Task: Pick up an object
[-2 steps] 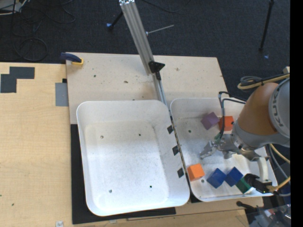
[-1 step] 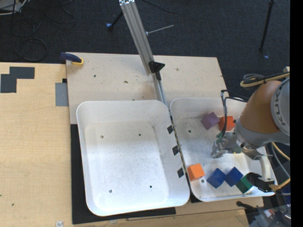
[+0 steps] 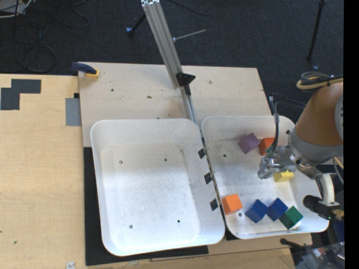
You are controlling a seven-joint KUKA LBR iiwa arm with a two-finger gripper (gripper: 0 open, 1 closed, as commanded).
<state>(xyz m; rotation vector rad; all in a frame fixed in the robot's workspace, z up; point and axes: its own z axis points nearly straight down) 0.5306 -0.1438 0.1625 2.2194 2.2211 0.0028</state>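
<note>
the step in hand looks like the descent onto one block in the right-hand shallow white plastic bin (image 3: 224, 129), and the likeliest target is the small yellow cube (image 3: 284, 176) lying just under and to the right of the metal two-finger hand (image 3: 270, 167). to do it well, the hand should settle squarely over that cube with one finger on each of two opposite faces, and stay clear of the small orange-red block (image 3: 266, 144) that sits just beyond it on the far side, since a finger landing on a neighbour would push both blocks away rather than catch one. the purple cube (image 3: 248, 143) lies a little to the left of the orange-red block, near enough to be nudged too. the hand hangs low over the right side of the bin, close to the yellow cube and possibly touching it, but the slanted view does not settle that, and how far the hand is spread cannot be told from here; nothing is visibly between its tips. the other candidates lie at the near side of the same bin: an orange cube (image 3: 231, 203) by the left wall, two dark blue cubes (image 3: 267, 210) side by side, and a green cube (image 3: 292, 216) at the near right corner. the left white bin (image 3: 106, 136) holds no blocks, and both bins rest on the pale wooden worktop (image 3: 129, 88).
</note>
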